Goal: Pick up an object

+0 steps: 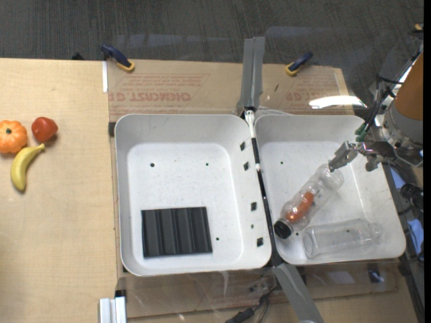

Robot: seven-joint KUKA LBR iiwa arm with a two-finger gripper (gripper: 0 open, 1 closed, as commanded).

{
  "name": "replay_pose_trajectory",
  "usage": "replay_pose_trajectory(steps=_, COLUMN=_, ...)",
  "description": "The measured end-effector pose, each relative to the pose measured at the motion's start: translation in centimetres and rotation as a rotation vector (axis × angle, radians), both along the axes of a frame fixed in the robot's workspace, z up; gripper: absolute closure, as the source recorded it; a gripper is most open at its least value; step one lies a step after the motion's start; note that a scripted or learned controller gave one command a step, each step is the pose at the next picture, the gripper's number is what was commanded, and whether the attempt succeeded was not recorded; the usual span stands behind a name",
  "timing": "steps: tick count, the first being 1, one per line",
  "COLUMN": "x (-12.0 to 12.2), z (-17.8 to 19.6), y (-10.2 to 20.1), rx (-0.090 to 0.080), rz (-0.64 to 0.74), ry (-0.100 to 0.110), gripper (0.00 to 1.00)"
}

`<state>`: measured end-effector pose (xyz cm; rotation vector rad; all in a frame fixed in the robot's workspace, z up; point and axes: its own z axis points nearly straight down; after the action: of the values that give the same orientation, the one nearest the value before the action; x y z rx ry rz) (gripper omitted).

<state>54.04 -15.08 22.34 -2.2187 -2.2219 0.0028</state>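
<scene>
Gripper point(351, 152) low over the right white bin point(269, 180), near that bin's far right edge, its fingers spread slightly and nothing between them. One fingertip sits just beside the upper end of the clear plastic bottle with orange contents and a black cap point(306, 204), which lies slanted across the bin's middle, cap toward the near left corner. Looks light, smooth and slippery, and round enough to roll; a grip across its mid-body seems safest. Nearer the bin's front edge lies a clear plastic container point(340, 237), on its side. Over in the left white bin point(124, 180), a dark ribbed rectangular tray point(176, 231) sits by the front. Out at the desk's point(54, 247) left edge: orange point(10, 137), red tomato point(44, 128), yellow banana point(23, 167).
</scene>
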Motion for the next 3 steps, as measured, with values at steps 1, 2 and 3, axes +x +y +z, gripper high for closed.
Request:
replay_pose_trajectory(steps=1, x=-1.4, z=-12.0, y=3.1, rx=0.0, rz=0.077, ry=-0.007, gripper=0.0)
replay_pose_trajectory(steps=2, x=0.0, z=-13.0, y=4.5, rx=-0.001, rz=0.052, ry=-0.006, gripper=0.0)
replay_pose_trajectory(steps=3, x=0.1, z=-12.1, y=4.5, rx=0.001, rz=0.049, ry=-0.007, gripper=1.0)
